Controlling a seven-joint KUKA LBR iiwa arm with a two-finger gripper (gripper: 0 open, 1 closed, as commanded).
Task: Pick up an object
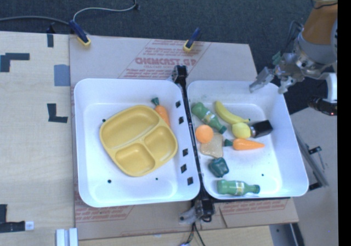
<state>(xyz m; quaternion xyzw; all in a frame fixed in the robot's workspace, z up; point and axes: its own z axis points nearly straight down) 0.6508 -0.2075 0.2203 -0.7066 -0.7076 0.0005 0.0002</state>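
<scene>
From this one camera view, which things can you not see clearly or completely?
- Pincer: small and blurred at the right bin's far corner; open or shut cannot be told.
- Left carrot: partly behind the yellow plate.
- Black object: too small to identify, touching the lemon.
- Arm: cut off by the top edge.
- Dark green item: shape unclear.
</scene>
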